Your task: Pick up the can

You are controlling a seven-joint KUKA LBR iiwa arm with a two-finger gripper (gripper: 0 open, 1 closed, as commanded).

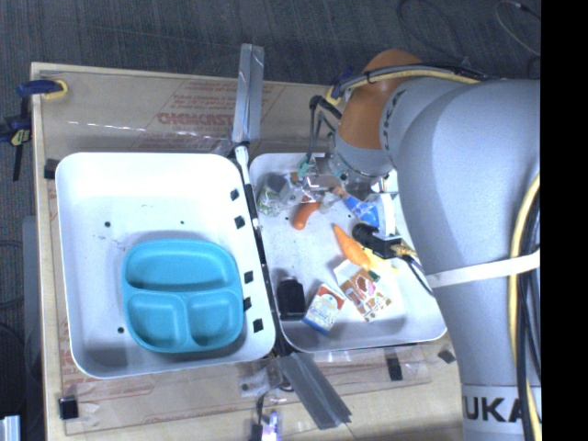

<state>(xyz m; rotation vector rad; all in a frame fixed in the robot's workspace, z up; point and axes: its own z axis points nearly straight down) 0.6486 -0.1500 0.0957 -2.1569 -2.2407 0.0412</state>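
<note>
On the arm's point(478, 209) grey base, the letters "UKA" read at its lower end; faded red print on the tabletop point(138, 108) beyond the bins is illegible. The arm bends down into the right bin point(404, 324), the tool point(317, 180) low at its far end. Whether the tool is apart or together, I cannot tell. The can point(274, 194) lies just left of the tool. The left bin point(92, 200) holds a blue tray point(182, 294).
</note>
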